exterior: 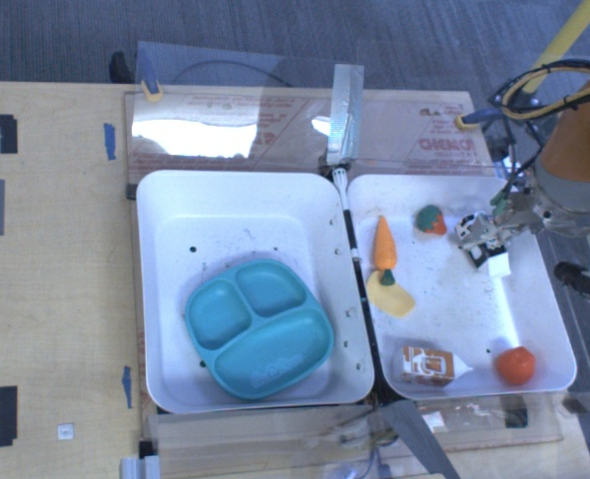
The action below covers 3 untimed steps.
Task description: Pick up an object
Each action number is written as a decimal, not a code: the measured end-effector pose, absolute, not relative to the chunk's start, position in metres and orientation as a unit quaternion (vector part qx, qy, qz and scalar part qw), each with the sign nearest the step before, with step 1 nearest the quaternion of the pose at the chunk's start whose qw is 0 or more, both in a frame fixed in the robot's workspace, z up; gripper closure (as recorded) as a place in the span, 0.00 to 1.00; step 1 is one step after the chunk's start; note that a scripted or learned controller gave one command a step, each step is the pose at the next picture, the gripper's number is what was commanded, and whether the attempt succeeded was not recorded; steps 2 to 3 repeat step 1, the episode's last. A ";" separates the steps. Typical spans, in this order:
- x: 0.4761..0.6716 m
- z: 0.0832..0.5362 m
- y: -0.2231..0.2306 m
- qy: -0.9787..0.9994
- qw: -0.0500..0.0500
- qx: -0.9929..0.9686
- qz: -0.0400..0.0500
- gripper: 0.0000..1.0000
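A grey KUKA arm with an orange band reaches in from three o'clock, its gripper [484, 239] hovering over the upper right of the right bin [544, 312]; whether it is spread or closed cannot be told from this slant, and nothing is seen pinched in it. The work appears to be at the approach stage, with no object yet lifted.

The left bin [165, 267] holds a single blue divided plate [260, 325], lying toward five o'clock of its floor.

The right bin carries the candidates: a small packaged box [429, 364] at six o'clock, a yellow piece [389, 296] at nine o'clock with an orange carrot [384, 243] just above it, a red tomato-like ball [515, 365] at five o'clock, and a small red-and-green fruit [430, 220] at twelve o'clock, near the gripper on its nine o'clock side.

The next move likely calls for settling over one item, probably that nearby fruit, then descending squarely before closing.
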<state>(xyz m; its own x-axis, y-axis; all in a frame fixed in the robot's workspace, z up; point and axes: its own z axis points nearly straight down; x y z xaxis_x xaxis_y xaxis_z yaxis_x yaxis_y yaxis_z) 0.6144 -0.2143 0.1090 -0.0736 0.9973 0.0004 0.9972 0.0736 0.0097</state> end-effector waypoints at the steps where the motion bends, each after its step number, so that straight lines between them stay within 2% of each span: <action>1: 0.610 0.206 -0.094 0.635 0.001 0.773 0.002 1.00; 3: 0.610 0.206 -0.094 0.635 0.001 0.773 0.002 1.00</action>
